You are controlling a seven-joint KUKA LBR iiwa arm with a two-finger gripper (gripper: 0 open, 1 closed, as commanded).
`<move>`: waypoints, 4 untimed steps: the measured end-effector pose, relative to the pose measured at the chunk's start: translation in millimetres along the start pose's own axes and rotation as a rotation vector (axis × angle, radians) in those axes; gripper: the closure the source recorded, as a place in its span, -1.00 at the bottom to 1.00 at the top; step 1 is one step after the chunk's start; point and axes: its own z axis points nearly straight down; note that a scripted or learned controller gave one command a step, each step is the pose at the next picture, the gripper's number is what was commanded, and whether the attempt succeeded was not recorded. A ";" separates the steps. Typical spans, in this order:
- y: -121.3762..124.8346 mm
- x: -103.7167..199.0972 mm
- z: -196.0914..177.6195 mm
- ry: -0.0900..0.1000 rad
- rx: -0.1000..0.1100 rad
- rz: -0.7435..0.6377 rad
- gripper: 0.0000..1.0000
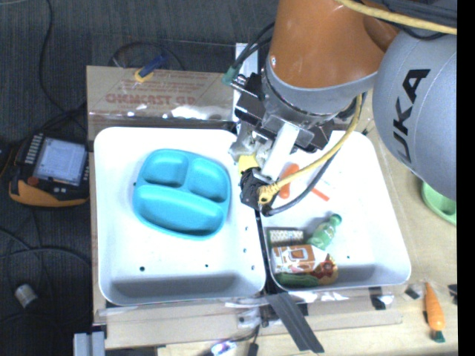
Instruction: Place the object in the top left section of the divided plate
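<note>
The arm [326, 43] is in from the right of the frame. Its orange band and grey shell loom over the upper middle, and the wrist hangs right above the seam where the two white bins meet. The jaws are tucked under that wrist, and I cannot tell whether they are spread or pressed together.

Over in the left bin [119, 265] sits the blue divided plate [182, 195], a little above the bin's centre and well clear of the walls. It has two small sections along its upper side and one long section below. The top left section [167, 167] faces the upper left of the frame.

The loose things are in the right bin [386, 258]. A small green bottle [325, 233] lies on its side in the lower middle, cap pointing up and right. Just beside it, against the bin's lower wall, is a printed packet [300, 260] in browns and reds. Higher up, close under the wrist, there's a small orange piece [292, 172], with a thin red-orange strip [320, 193] near it.

Off the bins, a handheld screen unit [48, 165] rests at the left edge. A brown bag with red lettering [159, 99] lies behind the left bin. An orange-handled tool [434, 314] sits on the worktop [438, 262] at the lower right.
</note>
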 end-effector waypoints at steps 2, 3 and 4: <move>-41.9 69.3 50.9 0.001 0.002 0.173 1.00; -43.3 69.1 231.1 -0.002 0.005 -0.031 1.00; -22.3 33.8 282.0 -0.001 0.006 -0.168 1.00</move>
